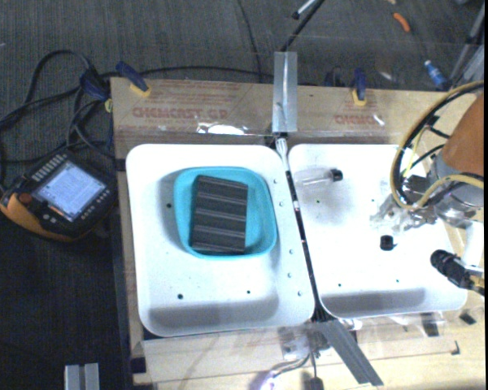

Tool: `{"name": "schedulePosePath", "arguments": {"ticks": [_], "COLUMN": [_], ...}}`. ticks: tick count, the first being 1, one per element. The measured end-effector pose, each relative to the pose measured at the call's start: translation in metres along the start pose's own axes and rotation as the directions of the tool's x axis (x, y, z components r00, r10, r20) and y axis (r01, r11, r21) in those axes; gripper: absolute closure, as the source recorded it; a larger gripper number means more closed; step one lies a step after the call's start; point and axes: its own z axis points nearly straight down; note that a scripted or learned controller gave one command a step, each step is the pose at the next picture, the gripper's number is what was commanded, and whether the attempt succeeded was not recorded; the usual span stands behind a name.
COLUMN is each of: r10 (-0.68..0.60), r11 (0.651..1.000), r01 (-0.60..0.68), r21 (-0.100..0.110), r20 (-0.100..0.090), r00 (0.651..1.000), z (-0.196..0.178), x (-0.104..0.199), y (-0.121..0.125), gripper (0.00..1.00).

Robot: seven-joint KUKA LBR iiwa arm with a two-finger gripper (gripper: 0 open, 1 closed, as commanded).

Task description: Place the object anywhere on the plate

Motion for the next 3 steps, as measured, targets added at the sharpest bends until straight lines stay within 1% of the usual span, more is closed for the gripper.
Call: {"name": "schedulePosePath", "arguments": {"ticks": [1,2,3], "r10": [0.0,0.045,-0.571], "r11": [1.0,0.999,0.821], "r01": [0.0,-0.045,0.571], "r21": [0.0,0.003,-0.001], "r20": [0.0,0.001,0.002], "r00": [1.0,0.999,0.821], "z": [0.0,0.077,0.019], "x": [0.0,0.054,0.02], "y": [0.0,-0.044,-0.033], "gripper": [0.0,0.0,0.0]}}
